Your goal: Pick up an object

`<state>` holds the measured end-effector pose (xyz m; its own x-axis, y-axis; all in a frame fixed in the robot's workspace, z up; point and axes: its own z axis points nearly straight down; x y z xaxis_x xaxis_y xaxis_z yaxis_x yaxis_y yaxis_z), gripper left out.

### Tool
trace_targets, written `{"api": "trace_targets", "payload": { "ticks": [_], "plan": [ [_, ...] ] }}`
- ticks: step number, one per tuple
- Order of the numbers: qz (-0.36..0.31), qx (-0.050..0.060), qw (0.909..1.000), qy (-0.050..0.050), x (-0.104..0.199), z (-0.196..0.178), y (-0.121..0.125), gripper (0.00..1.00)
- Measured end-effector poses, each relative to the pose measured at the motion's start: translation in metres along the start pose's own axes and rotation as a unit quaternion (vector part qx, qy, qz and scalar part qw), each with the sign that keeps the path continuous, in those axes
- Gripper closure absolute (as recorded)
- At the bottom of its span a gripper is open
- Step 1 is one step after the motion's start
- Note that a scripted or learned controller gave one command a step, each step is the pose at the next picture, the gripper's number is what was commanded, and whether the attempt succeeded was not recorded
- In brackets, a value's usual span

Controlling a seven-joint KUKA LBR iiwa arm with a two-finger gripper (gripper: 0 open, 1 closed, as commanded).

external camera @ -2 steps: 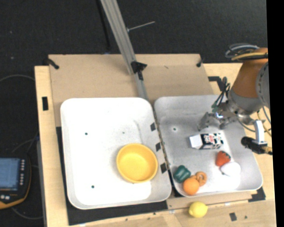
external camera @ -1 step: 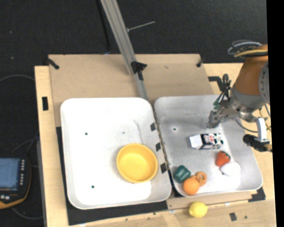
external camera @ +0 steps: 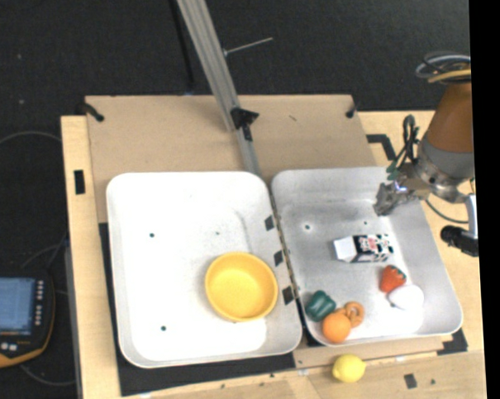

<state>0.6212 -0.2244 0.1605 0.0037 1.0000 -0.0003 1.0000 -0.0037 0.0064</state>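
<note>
While the gripper (external camera: 388, 198), its state unclear, hovered at the right bin's (external camera: 316, 192) one o'clock, descending squarely over the small carton (external camera: 365, 247) near centre seemed wisest.

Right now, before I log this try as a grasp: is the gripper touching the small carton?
Apart. In the camera view the gripper hangs over the right bin's upper part, with bare bin floor plainly between it and the small carton.
</note>
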Motion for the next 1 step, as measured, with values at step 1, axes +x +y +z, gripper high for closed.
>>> {"api": "trace_targets", "payload": {
  "ticks": [1],
  "plan": [
    [-0.004,-0.001,1.0000,-0.001,0.0044,-0.0631,0.0061,1.00]
  ]
}}
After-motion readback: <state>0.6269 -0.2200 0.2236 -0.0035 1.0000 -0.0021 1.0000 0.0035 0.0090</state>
